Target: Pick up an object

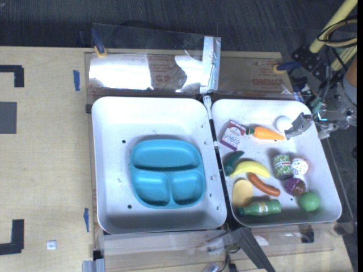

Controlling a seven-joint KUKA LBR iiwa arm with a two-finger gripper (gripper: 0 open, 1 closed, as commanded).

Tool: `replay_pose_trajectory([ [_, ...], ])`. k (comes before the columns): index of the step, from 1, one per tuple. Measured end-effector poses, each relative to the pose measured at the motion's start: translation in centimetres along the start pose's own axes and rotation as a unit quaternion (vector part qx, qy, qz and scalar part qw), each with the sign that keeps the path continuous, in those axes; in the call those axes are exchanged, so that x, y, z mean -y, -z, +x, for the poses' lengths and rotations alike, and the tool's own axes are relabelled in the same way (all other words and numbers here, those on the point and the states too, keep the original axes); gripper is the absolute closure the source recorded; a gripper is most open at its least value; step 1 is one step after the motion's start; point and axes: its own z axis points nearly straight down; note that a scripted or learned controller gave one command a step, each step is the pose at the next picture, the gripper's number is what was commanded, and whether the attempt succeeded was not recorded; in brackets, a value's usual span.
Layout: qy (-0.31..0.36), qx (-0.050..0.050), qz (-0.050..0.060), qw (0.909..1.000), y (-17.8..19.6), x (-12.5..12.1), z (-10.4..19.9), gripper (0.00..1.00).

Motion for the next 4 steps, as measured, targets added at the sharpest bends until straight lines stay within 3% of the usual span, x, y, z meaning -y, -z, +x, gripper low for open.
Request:
replay_pose_trajectory([
  [1,0.123,0.002,-0.003,0.9925,-15.2,-6.5,1.8,0.0],
  [2,0.079,0.001,-0.002,0.9969,-16.6,-11.7,1.0,0.0],
  [3,0.081,0.001,-0.003,0.9967,-15.5,-11.7,1.1,1.0],
  [4,0.118,0.001,-0.007,0.9929,-6.1,-11.9,9.0,1.0],
])
